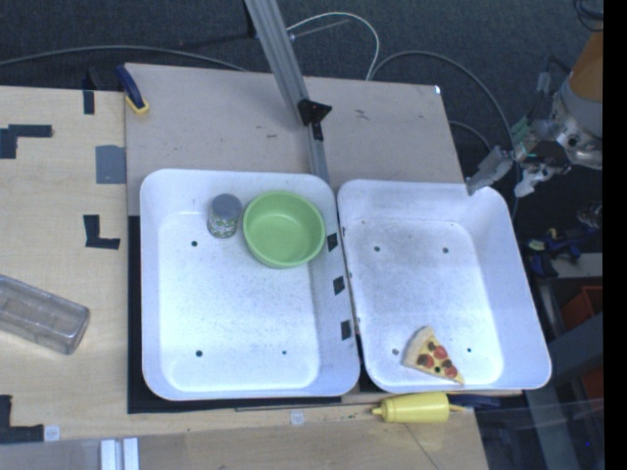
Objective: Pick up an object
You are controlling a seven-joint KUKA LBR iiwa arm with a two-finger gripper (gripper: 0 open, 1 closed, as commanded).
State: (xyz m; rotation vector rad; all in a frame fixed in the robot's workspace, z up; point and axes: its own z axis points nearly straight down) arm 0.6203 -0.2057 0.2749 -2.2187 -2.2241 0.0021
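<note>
The left bin [167,360] holds a green bowl [283,228] at its back, with a small grey can [224,215] upright just to the bowl's left. In the right bin [509,292], a toy pizza slice [432,354] lies near the front edge. My gripper [497,184] hangs over the back right corner of the right bin, well above it and far from every object. Its fingers [484,175] are spread, so it is open with nothing between them.
A yellow squeeze bottle [415,409] lies on the bench just in front of the right bin. On the bench at far left is a clear plastic container [39,313]. A slanted metal pole [284,57] stands behind the bins.
</note>
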